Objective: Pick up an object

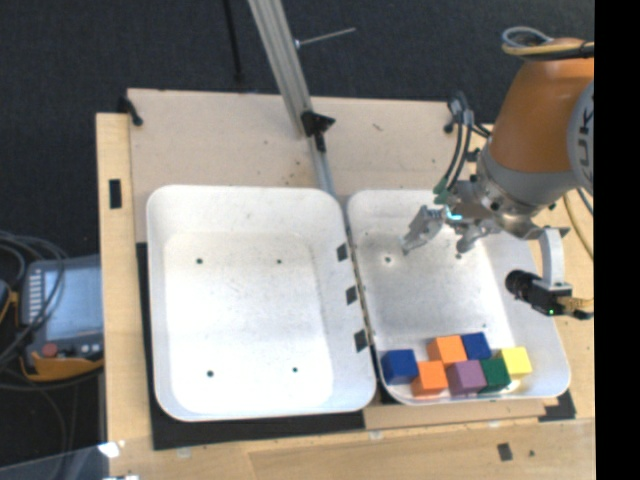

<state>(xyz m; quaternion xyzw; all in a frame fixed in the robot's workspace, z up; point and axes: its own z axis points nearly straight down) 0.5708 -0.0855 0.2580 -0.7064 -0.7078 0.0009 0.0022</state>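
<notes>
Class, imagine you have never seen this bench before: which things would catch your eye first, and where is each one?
The cluster of coloured blocks stands out most, packed along the near edge of the right bin. Next comes the arm's orange band at the upper right, with the gripper hanging open over the far part of that bin, well away from the blocks. The left bin draws the eye as a broad white patch.

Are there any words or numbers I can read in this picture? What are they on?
No, nothing here can be read.
The arm's grey link shows part of a dark marking at the picture's edge, cut off and too blurred to read.
The small screen box beside the bench is too blurred to read.
The coloured blocks and both white bins carry no writing.
</notes>
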